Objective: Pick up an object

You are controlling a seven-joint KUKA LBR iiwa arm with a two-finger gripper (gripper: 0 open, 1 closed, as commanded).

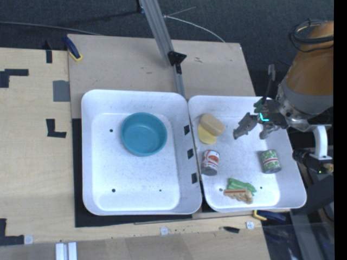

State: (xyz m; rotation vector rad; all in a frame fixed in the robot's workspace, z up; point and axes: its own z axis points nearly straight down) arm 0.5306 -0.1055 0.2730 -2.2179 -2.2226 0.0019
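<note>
The right bin (287, 199) holds a tan and yellow bun-shaped piece (210, 128), a small red and white can (210, 162), a green can (270, 161) and a green and tan toy (239, 190). My gripper (251, 132) hangs over the upper middle of this bin, to the right of the bun-shaped piece and above the green can. Its two dark fingers (244, 127) are spread apart and open, with nothing between them.
A blue bowl (143, 134) sits in the left bin (103, 199). A grey metal pole (160, 28) slants down from the top to the gap between the bins. The arm's orange band (317, 34) is at the right edge.
</note>
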